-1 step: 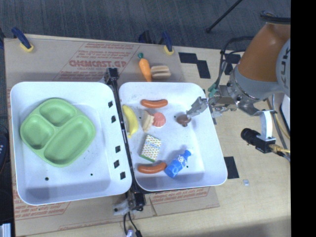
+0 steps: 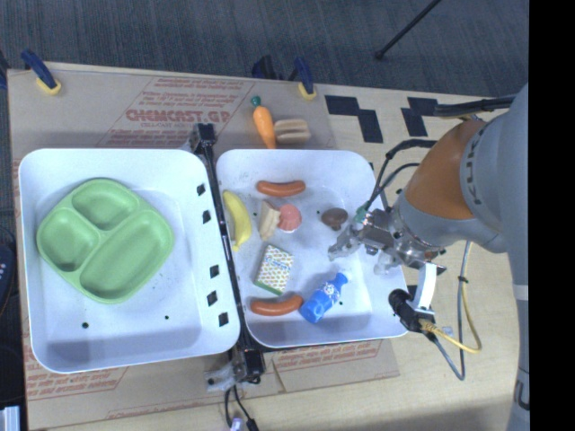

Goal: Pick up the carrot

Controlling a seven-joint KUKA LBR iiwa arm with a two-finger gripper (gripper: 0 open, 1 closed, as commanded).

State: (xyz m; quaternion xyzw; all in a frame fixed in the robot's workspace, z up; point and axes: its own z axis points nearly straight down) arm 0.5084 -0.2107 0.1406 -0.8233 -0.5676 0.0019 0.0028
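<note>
The carrot (image 2: 263,125), orange with a small green top, lies on the bench just behind the right bin (image 2: 359,163), outside it and beside a small burger bun (image 2: 292,131). My gripper (image 2: 347,241) hangs low over the right side of the right bin, well in front of and to the right of the carrot. It sits between a brown round piece (image 2: 334,215) and a blue bottle (image 2: 323,298). Nothing shows in its grasp.
The right bin also holds two sausages (image 2: 280,188) (image 2: 276,306), a banana (image 2: 237,216), a beige wedge (image 2: 269,218), a pink-red piece (image 2: 289,217) and a patterned box (image 2: 275,268). A green divided plate (image 2: 103,238) lies in the left bin (image 2: 36,330). Clamps (image 2: 305,79) grip the bench's far edge.
</note>
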